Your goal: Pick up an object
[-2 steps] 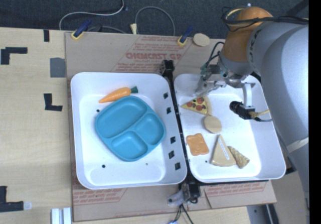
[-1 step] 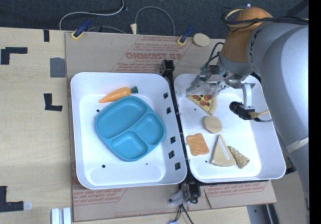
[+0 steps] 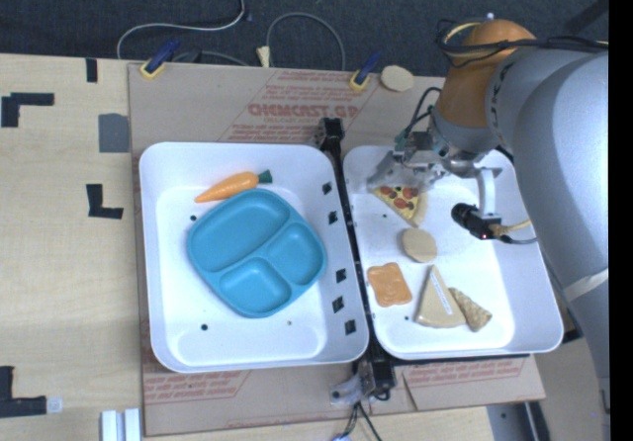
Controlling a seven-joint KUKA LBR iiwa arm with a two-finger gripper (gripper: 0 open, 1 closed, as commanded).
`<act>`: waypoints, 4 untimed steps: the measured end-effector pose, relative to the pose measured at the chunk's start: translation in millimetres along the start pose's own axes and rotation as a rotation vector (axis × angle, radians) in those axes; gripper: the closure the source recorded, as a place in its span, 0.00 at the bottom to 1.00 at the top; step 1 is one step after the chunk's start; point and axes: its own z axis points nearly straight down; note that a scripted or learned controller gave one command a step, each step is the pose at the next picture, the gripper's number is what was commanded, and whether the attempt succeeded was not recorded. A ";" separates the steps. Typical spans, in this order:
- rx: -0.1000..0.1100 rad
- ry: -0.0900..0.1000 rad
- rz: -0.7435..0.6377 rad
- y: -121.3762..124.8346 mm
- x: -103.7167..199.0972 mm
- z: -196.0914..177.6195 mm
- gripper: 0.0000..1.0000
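**Ana:** Camera view puts the flat triangular pizza slice with red topping (image 3: 401,200) at the far left of the right-hand shallow white bin (image 3: 524,310); the jaws (image 3: 401,172) sit right over it.

**Ben:** Spread or pressed together?

**Ana:** I cannot tell; they are too small and dark.

**Ben:** My worry: a slice so thin may slip out; the bin wall nearby could also block a finger.
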 end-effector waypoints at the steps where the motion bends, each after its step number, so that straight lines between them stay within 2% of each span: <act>1: 0.000 0.000 0.000 -0.1 0.1 -0.5 0.00; 2: -0.006 -0.003 0.003 -96.4 4.8 -2.7 0.00; 3: -0.010 -0.005 0.002 -136.6 9.0 -2.4 0.00; 4: 0.005 0.006 -0.007 -90.1 93.9 -100.9 0.00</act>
